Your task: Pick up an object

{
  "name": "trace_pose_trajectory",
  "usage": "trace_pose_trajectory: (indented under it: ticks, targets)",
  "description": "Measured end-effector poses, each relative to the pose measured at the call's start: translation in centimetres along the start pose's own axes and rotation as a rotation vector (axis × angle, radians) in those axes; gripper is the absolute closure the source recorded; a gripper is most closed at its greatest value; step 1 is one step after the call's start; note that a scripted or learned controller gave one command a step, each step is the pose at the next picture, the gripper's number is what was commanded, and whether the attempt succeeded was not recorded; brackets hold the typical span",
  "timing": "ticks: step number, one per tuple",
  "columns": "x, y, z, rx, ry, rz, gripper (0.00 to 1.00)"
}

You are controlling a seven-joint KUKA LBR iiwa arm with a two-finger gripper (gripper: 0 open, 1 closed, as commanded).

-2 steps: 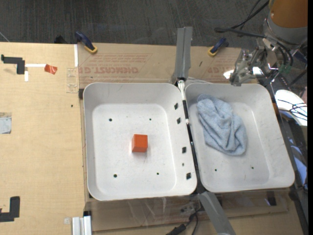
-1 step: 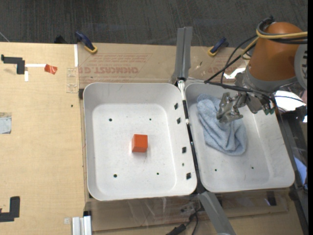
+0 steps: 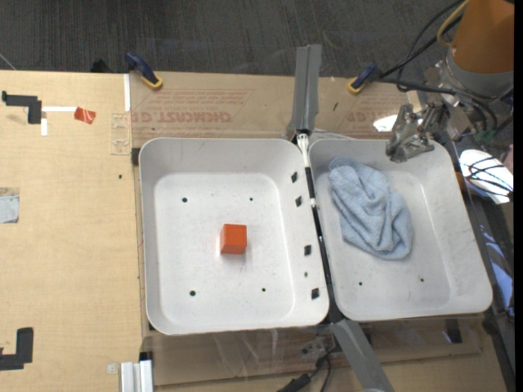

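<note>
i see two candidates for the pick. the orange block (image 3: 234,239) sits near the middle of the left bin (image 3: 163,300), standing alone with bare floor all round it. i judge it stiff, light and flat-sided, so i'd close on two opposite faces from straight above; its smooth sides may slip if the grip lands off-centre.

the grey-blue cloth (image 3: 372,207) lies crumpled in the right bin (image 3: 458,292), filling the upper-left part of that bin and trailing toward its centre. i judge it soft and light, with no firm edge; a pinch on the raised fold near its top would likely gather enough fabric, though it could drape and drag on the bin wall as it lifts.

the gripper (image 3: 409,140) hangs at the upper right of the frame, above the far rim of the right bin, just beside the cloth's upper end and apart from it. nothing sits in it, and whether it is spread or closed i cannot tell from this angle.
</note>
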State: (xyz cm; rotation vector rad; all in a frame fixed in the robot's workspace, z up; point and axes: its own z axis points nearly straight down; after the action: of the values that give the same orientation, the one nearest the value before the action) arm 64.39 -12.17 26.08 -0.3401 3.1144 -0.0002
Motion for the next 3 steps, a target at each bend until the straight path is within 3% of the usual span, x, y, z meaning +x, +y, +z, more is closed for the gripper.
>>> trace_pose_trajectory:
  ticks: [1,2,3]
  targets:
    - [-0.1,0.0,-0.9,0.000,-0.005,0.004,1.00]
    - [-0.1,0.0,-0.9,-0.001,-0.005,0.003,0.00]
    - [1.4,0.6,16.6,0.000,0.000,0.050,0.00]
